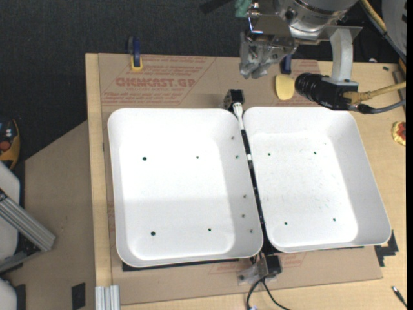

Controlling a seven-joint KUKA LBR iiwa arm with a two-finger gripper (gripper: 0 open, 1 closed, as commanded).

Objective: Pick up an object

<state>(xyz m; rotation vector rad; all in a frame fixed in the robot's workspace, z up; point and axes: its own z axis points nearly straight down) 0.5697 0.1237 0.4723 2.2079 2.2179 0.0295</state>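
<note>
My gripper (257,64) hangs high at the back of the scene, over the brown board (168,79) just behind the gap between the two white bins. A small pale yellow object (284,87) is just right of it, beyond the right bin's (361,173) far rim. Whether that object rests on the board or hangs above it I cannot tell. It is beside the gripper, not inside it. The left bin (119,173) lies lower left of the gripper.
A blue clamp (134,51) holds the board's far left edge. A black clip (233,99) sits at the far end of the seam between the bins. A reddish item (401,132) lies at the right edge, and metal rails (26,225) at the lower left.
</note>
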